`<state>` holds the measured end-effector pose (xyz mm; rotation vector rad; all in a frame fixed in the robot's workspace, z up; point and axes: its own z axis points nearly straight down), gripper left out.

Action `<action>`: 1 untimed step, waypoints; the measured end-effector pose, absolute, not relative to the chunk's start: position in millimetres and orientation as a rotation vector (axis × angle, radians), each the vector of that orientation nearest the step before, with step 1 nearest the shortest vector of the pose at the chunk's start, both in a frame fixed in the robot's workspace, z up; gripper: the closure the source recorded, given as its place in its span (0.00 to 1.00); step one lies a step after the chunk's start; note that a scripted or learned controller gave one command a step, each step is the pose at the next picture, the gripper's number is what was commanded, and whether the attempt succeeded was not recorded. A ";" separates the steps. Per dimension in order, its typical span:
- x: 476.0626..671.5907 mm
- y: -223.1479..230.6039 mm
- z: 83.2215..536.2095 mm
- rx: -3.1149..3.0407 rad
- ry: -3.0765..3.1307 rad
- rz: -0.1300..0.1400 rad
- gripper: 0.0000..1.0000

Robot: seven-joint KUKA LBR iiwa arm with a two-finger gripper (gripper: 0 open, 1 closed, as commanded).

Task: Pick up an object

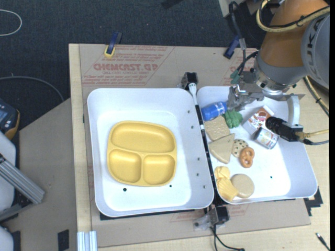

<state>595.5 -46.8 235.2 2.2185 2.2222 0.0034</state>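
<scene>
I have the pincer (236,104) low in the right bin (298,179), over the crowded far corner. I cannot tell whether it is apart or together. Green toy (233,119) sits directly beneath it, blue bottle (213,110) just to its left, small can (265,138) to its right. Risk as I judge it: tight packing means nudging neighbours, or closing on two things and slipping off both.

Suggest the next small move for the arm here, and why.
Probably a short descent. The end effector hangs over the far part of the right bin, just above the green item beside the blue bottle, with nothing visibly gripped. Lowering onto the green item looks like the nearest chance.
</scene>
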 end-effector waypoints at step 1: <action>596.6 -44.8 215.0 2.223 2.225 -0.005 1.00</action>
